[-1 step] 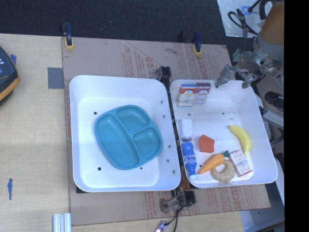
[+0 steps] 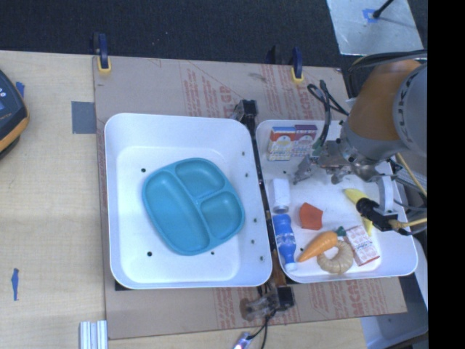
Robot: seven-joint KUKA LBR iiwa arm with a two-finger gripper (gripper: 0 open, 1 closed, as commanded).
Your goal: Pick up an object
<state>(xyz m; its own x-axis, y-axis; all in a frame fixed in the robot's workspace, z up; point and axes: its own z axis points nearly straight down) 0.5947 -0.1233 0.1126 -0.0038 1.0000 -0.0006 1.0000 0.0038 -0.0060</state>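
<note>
Wooden bench under a brown cardboard sheet, dark carpet beyond at 12 o'clock. Two shallow white bins sit side by side on the cardboard.

Right bin holds all the loose objects. Red block near bin centre, apart from its neighbours. At its 9 o'clock, a small white cylinder lying flat near the left wall; below that, a blue bottle lying along the same wall. At the block's 5 o'clock, an orange toy carrot lying at a slant, its tip touching a tan ring-shaped piece. Just beside the ring at 2 o'clock, a small red-and-white packet. A yellow banana-like toy lies at the block's 3 o'clock, partly hidden by arm hardware. At the bin's 11 o'clock corner, a small printed carton.

Gripper hangs over the upper middle of the right bin, at the block's 12 o'clock, near the carton. Nothing visible between the fingers; cannot tell how wide they stand. Arm's grey body and orange band fill the bin's 2 o'clock side.

Left bin holds a blue divided plate, three compartments, lying flat near its centre.

Blue clamps pin the cardboard's far edge. A dark device with a yellow edge sits at the bench's 9 o'clock edge.
</note>
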